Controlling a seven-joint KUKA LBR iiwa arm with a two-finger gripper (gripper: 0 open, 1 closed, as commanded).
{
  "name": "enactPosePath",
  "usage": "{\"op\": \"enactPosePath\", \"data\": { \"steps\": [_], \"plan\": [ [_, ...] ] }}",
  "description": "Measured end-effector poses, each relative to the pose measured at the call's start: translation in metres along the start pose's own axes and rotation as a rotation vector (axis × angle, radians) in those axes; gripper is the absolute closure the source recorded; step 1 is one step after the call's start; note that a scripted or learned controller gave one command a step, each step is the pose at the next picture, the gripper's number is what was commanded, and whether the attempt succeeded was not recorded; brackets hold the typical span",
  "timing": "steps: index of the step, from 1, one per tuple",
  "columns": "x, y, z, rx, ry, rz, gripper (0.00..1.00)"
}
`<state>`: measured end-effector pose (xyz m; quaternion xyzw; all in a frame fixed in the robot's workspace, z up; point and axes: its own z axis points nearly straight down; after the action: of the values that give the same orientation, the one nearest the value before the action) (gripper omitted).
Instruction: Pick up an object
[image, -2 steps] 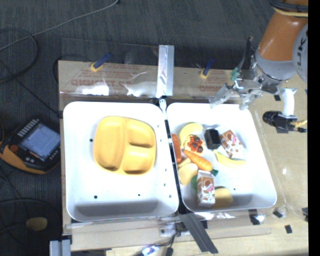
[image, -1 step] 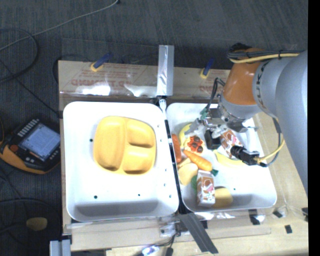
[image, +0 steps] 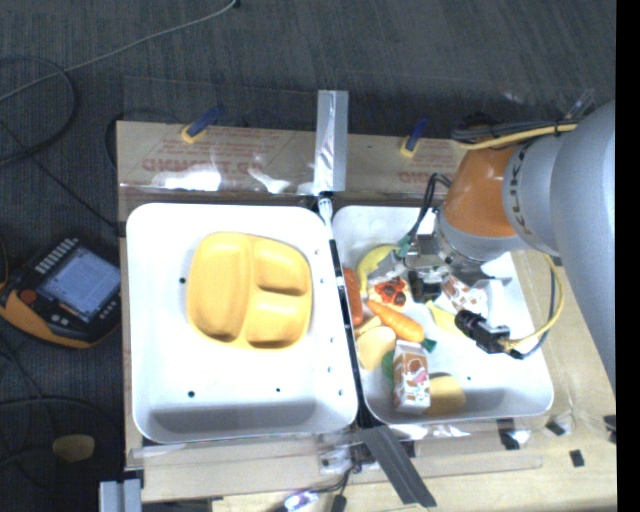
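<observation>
Two white bins sit side by side. The left bin (image: 150, 400) holds one yellow tray (image: 248, 288). The right bin (image: 520, 385) holds one carrot (image: 397, 321) and one juice box (image: 411, 375). The jaws (image: 425, 283) hang above the carrot; I cannot tell if they are apart.

Even bright light, white bins (image: 150, 330) glaring, slightly soft

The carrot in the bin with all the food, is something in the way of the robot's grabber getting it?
Nothing visible blocks it. The gripper hangs right over the pile in the right bin, and the carrot lies uncovered on top, just below it, crowded by a juice carton.
</observation>
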<state>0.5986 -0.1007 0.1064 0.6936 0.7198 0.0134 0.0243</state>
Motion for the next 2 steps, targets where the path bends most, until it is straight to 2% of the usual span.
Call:
{"op": "enactPosePath", "data": {
  "steps": [1,2],
  "plan": [
    [-0.0033,0.0015,-0.0110,-0.004,-0.003,0.003,1.00],
    [-0.0034,0.0010,-0.0104,-0.002,-0.003,0.004,0.00]
  ]
}}
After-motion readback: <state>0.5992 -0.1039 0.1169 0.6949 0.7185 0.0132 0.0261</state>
